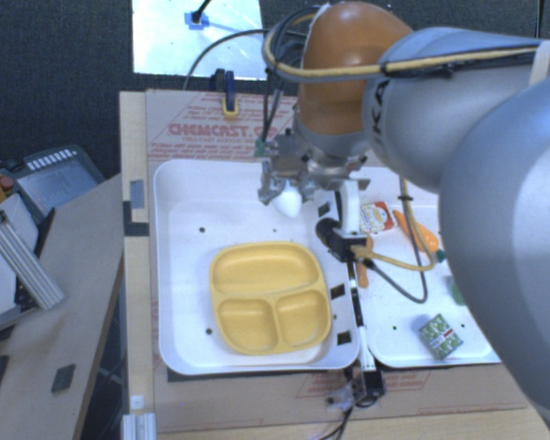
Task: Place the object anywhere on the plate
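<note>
A small white rounded object (290, 203) sits between the fingertips of my gripper (288, 194), which is shut on it. The gripper hangs under the orange wrist band, above the far part of the left bin (179, 246). The yellow plate (269, 266) has three compartments and lies in the near half of that bin. The held object is just beyond the plate's far edge and a little above it. All three plate compartments are bare.
The right bin (412, 357) holds a red and white packet (377, 216), an orange carrot-like piece (420, 234) and a small green box (439, 335). A black cable (396, 287) loops over the divider between the bins. My arm covers much of the right side.
</note>
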